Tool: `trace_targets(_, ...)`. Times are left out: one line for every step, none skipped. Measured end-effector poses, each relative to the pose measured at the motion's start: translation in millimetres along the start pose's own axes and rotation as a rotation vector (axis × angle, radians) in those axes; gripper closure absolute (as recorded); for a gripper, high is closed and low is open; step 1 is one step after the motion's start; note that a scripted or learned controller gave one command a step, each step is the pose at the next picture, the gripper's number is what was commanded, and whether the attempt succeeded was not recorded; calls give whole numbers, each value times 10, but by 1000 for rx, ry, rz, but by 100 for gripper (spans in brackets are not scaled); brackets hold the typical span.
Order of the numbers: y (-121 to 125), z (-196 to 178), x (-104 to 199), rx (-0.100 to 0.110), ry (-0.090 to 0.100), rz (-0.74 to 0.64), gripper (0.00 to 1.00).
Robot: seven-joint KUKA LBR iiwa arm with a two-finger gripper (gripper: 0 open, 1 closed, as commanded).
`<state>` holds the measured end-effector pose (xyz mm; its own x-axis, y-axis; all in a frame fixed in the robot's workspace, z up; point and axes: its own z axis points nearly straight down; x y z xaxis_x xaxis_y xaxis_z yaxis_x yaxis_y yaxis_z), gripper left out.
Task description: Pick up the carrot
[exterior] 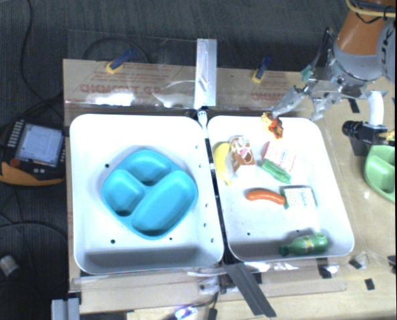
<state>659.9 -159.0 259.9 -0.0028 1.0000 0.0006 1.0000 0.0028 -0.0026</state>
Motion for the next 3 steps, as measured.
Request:
trace_targets(-967, 922, 142, 2, 0, 31, 0)
trace_targets(-1188, 1671, 261, -2, 2, -51, 0)
trace_targets(-1257, 1706, -74, -13, 0, -17, 0)
